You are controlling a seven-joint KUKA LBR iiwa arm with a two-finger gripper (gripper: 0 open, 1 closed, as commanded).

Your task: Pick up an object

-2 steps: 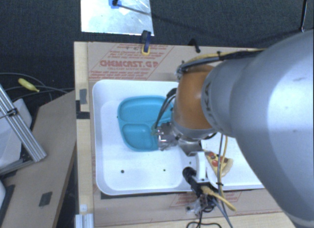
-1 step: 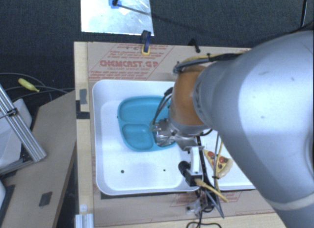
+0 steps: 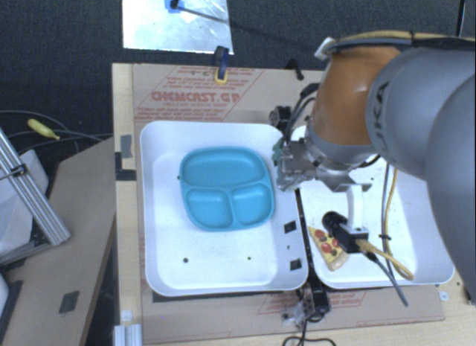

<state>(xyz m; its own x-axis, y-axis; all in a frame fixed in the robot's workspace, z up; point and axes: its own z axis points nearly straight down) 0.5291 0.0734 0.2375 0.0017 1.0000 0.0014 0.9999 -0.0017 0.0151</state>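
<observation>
So the blue divided plate [image 3: 227, 188] sits in the middle of the left bin [image 3: 160, 263], and right of that bin there's a pizza slice toy [image 3: 329, 246] in the other bin [image 3: 428, 266]. The jaws [image 3: 288, 167] hang over the divider; can't tell their state. Cardboard [image 3: 195, 95] behind the left bin reads "CHEMCAST GP".

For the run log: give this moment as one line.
arm: over right bin | blue tray: left bin | pizza toy: right bin

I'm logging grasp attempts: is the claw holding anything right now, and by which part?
It cannot be told. The claw sits over the wall between the bins, hidden under the wrist. The pizza slice toy lies apart in the right bin.
</observation>
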